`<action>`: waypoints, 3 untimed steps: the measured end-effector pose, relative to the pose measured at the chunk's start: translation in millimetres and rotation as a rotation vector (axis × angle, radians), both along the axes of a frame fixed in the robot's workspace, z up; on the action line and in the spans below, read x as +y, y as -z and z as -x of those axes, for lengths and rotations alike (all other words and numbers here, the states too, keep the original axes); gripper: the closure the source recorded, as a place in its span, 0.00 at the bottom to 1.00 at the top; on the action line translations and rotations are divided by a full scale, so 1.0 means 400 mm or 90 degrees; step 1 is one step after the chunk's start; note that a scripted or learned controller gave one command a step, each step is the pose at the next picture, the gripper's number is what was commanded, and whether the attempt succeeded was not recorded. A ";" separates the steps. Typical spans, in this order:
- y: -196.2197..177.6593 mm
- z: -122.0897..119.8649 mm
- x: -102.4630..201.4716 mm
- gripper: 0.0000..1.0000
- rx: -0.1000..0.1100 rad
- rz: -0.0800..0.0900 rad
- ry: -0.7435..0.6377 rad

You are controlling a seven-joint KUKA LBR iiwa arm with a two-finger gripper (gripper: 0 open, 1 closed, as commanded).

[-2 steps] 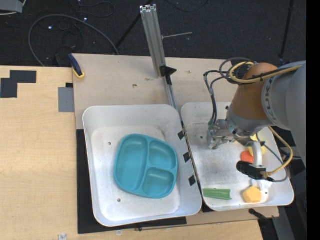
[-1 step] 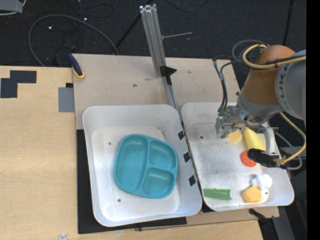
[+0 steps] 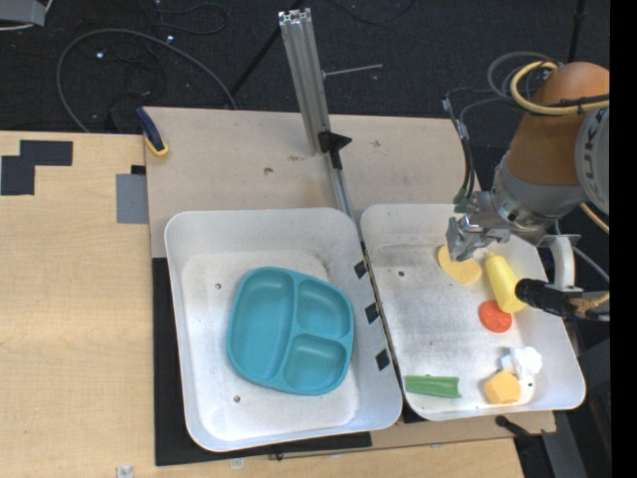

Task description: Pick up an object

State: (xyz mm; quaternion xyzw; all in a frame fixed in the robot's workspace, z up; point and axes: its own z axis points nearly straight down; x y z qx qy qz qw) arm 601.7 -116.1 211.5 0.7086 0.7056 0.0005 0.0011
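My gripper [image 3: 464, 246] hangs over the far part of the right bin [image 3: 418, 307], its tips just above a pale yellow flat piece [image 3: 458, 268]. To the right of that piece lies a yellow cylinder [image 3: 501, 280], with a red round object [image 3: 495, 316] below it. Near the bin's front edge are a green bar [image 3: 432, 386], an orange block [image 3: 503, 388] and a small white object [image 3: 526, 359]. Nothing shows between the fingers.
The left bin [image 3: 199, 267] holds a teal divided plate [image 3: 291, 330]. A metal post [image 3: 309, 78] rises behind the bins. A blue and yellow tool [image 3: 152, 132] lies on the bench at the back left.
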 end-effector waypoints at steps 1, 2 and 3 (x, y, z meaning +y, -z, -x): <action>-0.045 0.000 -0.002 1.00 0.002 -0.001 -0.002; -0.046 -0.008 0.106 1.00 0.003 -0.002 -0.006; -0.044 -0.004 0.266 1.00 0.004 -0.002 -0.006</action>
